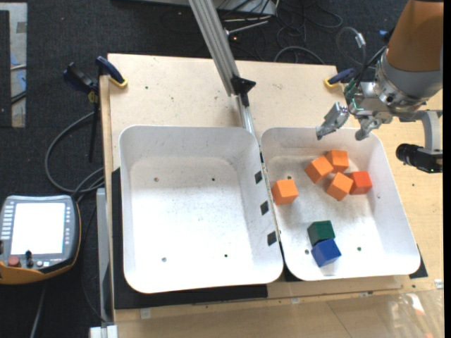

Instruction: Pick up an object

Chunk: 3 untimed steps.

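Nearest the camera, a blue cube point(325, 252) sits low in the right bin point(394, 210), touching a dark green cube point(321, 231) just behind it. Farther up the same bin lie five orange blocks: one orange cube point(285, 190) alone near the bin's left wall, and a cluster of four to its right, made up of a left cube point(319, 168), a top cube point(338, 160), a lower cube point(340, 186) and a redder cube point(361, 182) touching that last one.

Above the cluster, over the bin's far rim, hangs the gripper point(348, 127) with its jaws apart and nothing between them; one finger slants toward the left, the other points down nearer the right. It is near the top cube but apart from it. The grey arm with its orange band point(417, 27) reaches in from the upper right.

To the left, the left bin point(134, 189) shares the middle wall with the right one. Both rest on the pale desk point(183, 90), where a metal rail point(215, 34) slants down to the bins' junction. Blue clamps point(91, 76) grip the desk's far left corner, and a teach pendant point(39, 238) lies on the dark floor at the left.
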Each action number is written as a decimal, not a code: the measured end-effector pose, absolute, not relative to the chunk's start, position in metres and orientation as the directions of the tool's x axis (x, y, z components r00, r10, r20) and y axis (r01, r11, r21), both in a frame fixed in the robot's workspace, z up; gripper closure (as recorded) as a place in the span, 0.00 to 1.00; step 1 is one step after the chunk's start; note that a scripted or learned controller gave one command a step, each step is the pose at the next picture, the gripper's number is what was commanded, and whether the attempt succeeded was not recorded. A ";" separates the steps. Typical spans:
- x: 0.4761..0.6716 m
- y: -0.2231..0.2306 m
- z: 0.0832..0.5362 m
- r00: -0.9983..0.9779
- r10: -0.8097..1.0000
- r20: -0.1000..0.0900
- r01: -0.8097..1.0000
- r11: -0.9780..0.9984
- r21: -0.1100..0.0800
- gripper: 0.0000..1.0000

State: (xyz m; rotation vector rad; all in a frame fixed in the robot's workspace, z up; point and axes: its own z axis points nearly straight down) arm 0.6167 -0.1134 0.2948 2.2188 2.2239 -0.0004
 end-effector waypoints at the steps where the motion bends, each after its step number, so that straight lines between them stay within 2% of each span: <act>1: 0.557 -0.154 0.326 0.005 1.000 -0.002 1.000 -0.005 0.002 0.00; 2: 0.566 -0.145 0.348 -0.003 1.000 -0.001 1.000 0.003 0.004 0.00; 3: 0.550 -0.141 0.359 -0.003 1.000 0.000 1.000 0.003 0.002 0.00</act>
